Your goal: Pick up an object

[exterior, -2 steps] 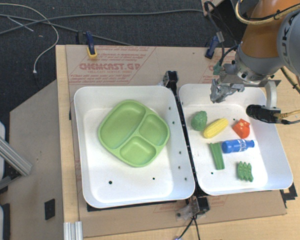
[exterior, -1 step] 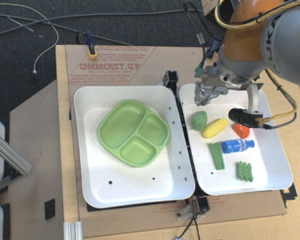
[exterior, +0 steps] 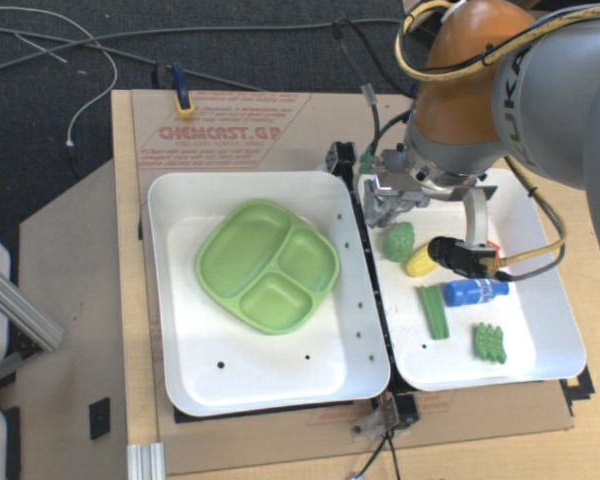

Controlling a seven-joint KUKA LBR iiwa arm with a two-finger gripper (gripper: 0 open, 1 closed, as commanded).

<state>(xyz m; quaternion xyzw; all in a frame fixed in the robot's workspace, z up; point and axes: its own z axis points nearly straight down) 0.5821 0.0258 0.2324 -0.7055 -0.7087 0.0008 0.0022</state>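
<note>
Reaching in from the right, the tool point(exterior: 388, 206) hangs above the green lump point(exterior: 399, 239).

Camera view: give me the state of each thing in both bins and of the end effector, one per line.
green divided plate: lying flat, tilted askew in the left bin.
green round piece: resting in the right bin, below the end effector.
yellow piece: resting beside the green round piece.
blue bottle: lying on its side.
green stick: lying flat.
green ridged piece: lying flat, apart from the rest.
end effector: low over the right bin.

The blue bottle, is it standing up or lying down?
Lying down. The blue bottle rests on its side on the right bin's floor.
</note>
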